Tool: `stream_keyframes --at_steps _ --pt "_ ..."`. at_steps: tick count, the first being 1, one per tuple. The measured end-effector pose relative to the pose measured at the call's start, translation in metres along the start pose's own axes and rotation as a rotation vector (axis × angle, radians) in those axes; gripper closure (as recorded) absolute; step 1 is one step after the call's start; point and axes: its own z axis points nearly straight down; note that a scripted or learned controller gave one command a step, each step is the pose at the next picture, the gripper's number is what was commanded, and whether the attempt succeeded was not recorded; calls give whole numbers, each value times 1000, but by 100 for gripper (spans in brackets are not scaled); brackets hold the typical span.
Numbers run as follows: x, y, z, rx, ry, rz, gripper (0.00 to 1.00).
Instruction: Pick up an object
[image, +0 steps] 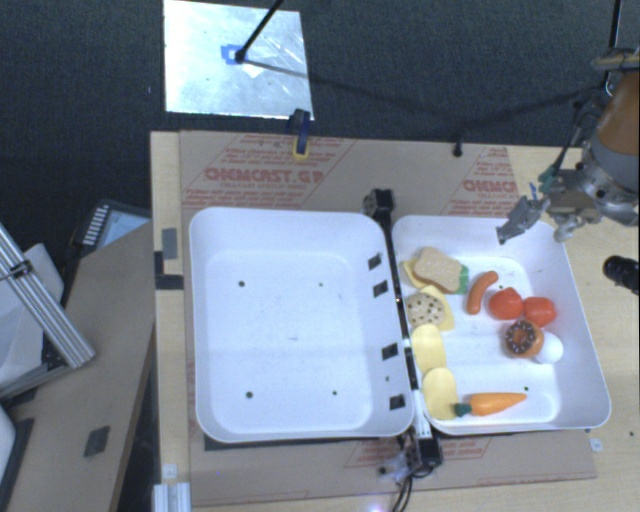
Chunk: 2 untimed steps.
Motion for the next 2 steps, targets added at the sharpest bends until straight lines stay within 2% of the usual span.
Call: stream_keyframes --at_steps 1,2 --pt "97 -21 49 5 4 -8 0" --pt "134 -50 24 2 3 -5 0"
